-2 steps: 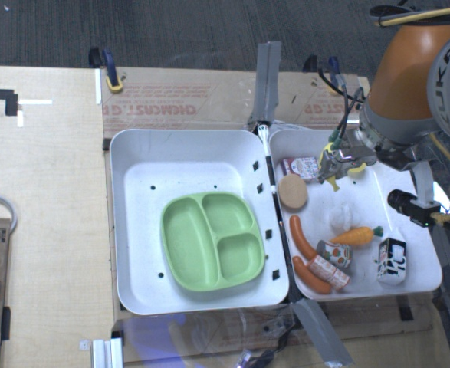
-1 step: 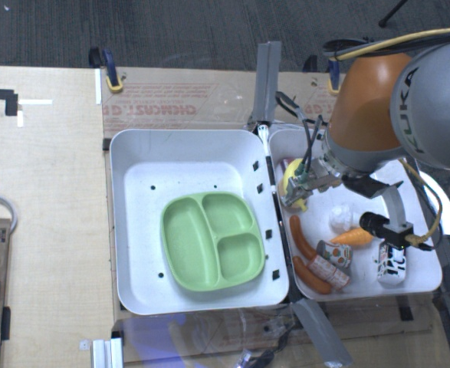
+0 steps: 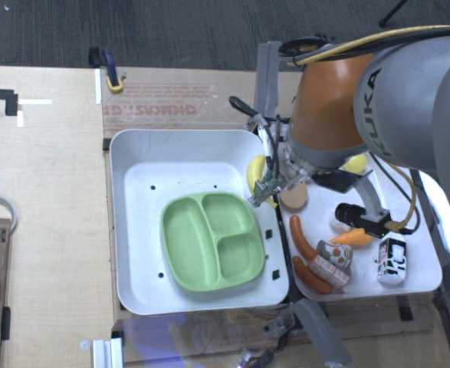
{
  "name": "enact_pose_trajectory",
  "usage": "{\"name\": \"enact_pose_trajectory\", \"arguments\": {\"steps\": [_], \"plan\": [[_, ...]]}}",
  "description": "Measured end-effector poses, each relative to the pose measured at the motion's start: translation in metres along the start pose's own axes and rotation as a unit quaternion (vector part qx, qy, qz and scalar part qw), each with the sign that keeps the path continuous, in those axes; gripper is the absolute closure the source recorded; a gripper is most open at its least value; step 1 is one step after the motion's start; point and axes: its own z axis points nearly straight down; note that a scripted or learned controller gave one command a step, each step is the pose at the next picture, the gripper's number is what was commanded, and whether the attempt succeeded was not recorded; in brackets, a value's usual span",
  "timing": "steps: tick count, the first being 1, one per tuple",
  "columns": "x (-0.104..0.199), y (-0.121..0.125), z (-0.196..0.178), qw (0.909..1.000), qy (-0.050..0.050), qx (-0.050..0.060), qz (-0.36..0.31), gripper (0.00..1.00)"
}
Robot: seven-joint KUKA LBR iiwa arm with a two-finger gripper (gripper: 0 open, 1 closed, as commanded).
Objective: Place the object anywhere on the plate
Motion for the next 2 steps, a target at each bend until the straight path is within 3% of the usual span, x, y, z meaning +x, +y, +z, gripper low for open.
{"name": "enact_pose_trajectory", "arguments": {"steps": [1,2], "plan": [[0.0690,-0.0151,-0.0227,0.9955,0.000,0.001,-0.095,1.00],[0.0687,-0.0152,-0.0228,0.9955,0.000,0.001,-0.094,0.00]]}}
